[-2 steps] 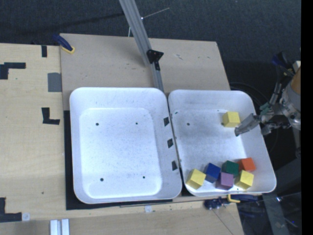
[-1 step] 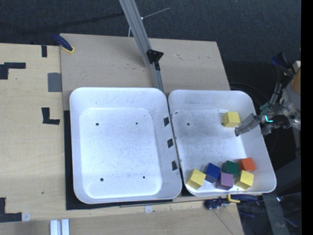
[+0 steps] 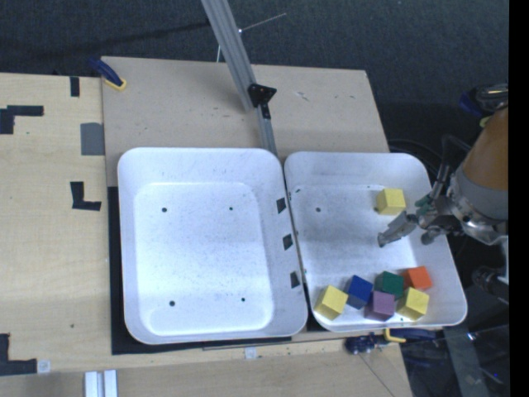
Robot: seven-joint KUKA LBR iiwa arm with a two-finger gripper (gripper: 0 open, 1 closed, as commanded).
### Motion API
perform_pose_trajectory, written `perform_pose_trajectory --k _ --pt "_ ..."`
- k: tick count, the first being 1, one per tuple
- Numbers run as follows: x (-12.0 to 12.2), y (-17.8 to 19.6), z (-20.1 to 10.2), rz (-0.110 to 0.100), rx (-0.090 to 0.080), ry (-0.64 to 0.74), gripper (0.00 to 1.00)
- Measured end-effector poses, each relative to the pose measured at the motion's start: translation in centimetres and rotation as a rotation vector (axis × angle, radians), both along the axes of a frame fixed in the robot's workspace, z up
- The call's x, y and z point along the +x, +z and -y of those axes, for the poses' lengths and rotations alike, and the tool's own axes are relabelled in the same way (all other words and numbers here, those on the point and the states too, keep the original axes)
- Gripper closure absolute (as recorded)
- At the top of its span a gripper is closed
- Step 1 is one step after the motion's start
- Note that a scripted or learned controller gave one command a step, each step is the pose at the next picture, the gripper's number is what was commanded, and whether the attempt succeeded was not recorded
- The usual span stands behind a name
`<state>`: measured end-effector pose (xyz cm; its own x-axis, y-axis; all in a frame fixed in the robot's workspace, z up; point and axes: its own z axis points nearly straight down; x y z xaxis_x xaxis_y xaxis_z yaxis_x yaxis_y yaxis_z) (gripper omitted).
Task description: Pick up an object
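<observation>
A yellow cube (image 3: 390, 200) lies alone near the upper right of the right bin (image 3: 331, 180). Along that bin's front edge sit several blocks: a yellow one (image 3: 332, 301), blue (image 3: 359, 290), green (image 3: 388, 284), purple (image 3: 383, 304), orange (image 3: 419, 277) and another yellow one (image 3: 416, 303). My gripper (image 3: 407, 236) hangs low over the bin's right side, just below the lone yellow cube and above the cluster. It is open, fingers spread left and right, with nothing between them.
The left bin (image 3: 198, 238) sits beside the right one. A slanted metal bar (image 3: 235, 48) runs from the top of the view down to the bins' shared edge. The arm's orange band (image 3: 488, 155) is at the right.
</observation>
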<state>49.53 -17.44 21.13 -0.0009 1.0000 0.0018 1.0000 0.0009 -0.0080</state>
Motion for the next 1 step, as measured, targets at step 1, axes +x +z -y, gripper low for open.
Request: perform_pose_trajectory --k 1 --pt "-0.28 -4.44 0.32 0.001 -0.001 0.000 0.00"
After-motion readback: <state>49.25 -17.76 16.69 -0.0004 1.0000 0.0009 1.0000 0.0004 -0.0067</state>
